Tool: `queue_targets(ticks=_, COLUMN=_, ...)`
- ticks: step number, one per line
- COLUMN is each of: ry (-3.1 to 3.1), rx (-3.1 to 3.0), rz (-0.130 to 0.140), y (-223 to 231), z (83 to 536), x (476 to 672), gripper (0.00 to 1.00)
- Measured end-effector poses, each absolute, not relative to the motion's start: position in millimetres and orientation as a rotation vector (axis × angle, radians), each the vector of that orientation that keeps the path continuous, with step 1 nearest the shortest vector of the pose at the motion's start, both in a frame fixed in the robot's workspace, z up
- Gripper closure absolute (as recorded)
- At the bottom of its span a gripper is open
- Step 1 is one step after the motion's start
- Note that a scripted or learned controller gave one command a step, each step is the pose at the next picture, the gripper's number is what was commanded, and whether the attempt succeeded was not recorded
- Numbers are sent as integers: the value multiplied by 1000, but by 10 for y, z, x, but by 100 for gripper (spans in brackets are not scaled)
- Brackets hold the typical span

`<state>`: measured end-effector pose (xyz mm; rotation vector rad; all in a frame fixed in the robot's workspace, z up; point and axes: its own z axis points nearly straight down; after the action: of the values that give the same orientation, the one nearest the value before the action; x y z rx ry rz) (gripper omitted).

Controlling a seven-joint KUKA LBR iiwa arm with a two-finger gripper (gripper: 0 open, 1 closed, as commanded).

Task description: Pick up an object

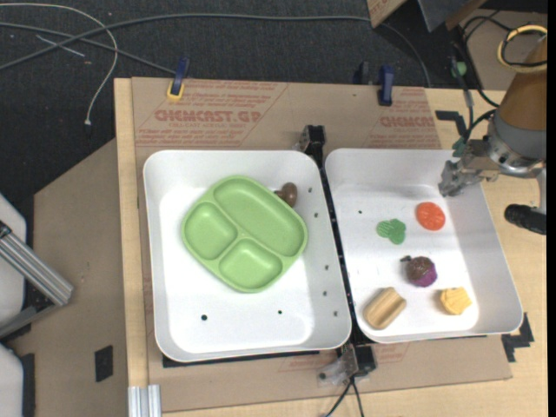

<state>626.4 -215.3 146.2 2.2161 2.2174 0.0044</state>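
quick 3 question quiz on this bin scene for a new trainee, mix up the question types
1. True or false: the green tray lies in the right bin.
2. How many small items lie in the right bin?
3. Which item lies nearest the gripper? A) red ball B) yellow piece C) tan roll

Key: 1. False, it lies in the left bin. 2. Five. 3. A.

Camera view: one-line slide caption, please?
Gripper over right bin near orange-red toy; green divided plate in left bin.
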Motion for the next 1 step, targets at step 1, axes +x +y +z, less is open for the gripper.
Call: queue_targets(ticks=1, ry=2217, rx=2214, rz=6, y=-2194, z=2098, x=6337, gripper=100)
